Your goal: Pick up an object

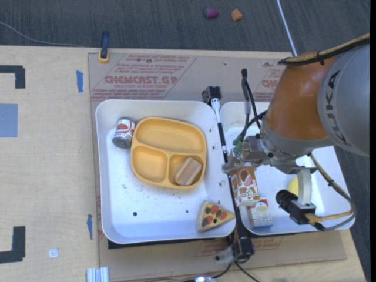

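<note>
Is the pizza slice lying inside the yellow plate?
No, the pizza slice lies on the bin floor, apart from the yellow plate.

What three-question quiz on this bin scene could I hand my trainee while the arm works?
1. True or false: the pizza slice toy lies inside the yellow divided plate.
2. Which bin holds the small can: A left bin, B right bin?
3. Fill in: the tan block sits in the plate's lower ____ compartment.

Key: 1 false, it lies on the left bin's floor near the lower right corner. 2 A. 3 right.
</note>
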### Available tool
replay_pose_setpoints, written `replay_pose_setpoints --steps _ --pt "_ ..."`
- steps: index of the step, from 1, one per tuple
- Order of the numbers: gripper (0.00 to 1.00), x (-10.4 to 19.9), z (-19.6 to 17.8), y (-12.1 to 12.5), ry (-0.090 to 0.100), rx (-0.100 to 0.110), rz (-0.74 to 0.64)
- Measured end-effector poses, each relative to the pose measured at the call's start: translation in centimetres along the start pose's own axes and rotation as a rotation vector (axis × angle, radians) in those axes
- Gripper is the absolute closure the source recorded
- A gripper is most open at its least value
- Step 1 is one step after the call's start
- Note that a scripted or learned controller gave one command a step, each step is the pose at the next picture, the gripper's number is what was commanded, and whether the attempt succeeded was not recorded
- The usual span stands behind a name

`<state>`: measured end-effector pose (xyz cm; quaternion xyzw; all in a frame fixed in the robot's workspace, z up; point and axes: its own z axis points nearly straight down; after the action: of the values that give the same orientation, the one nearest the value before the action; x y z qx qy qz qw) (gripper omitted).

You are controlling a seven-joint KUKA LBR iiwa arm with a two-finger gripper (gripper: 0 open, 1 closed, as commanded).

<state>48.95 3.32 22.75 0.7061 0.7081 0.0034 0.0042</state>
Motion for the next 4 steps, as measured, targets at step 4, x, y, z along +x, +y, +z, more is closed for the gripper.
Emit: replay_pose_setpoints --steps 4 --pt "1.0 -4.4 4.3 -1.0 0.003 0.011 0.001"
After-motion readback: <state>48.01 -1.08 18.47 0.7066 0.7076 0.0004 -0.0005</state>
